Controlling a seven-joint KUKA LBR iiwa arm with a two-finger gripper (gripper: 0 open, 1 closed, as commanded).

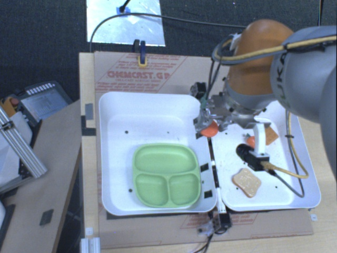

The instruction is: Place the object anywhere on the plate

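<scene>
Orange-red piece point(210, 131) sits right under the hand point(206, 122), at the ridge where the two bins meet and toward the far half of that ridge. It is well apart from the plate point(167, 174) and not on it. The piece is just at the tip of the hand, but from this slant I cannot tell whether the hand is clenched on it or released.

Nearer the camera, the green plate lies flat in the left bin point(137, 125), in its near right part, with its right rim close to the ridge. It has three compartments, one wide one on the far side and two smaller ones on the near side, and nothing lies in any of them.

The grey arm point(303, 73), with its orange band point(258, 57), comes in from the right above the right bin point(287, 191). On that bin's floor a pale toast slice point(246, 182) lies near the front. A tan wedge point(270, 136) and a small orange bit point(251, 140) lie farther back, just beside each other.

Both bins rest on a cardboard sheet point(139, 74) with red print along its far part.
</scene>
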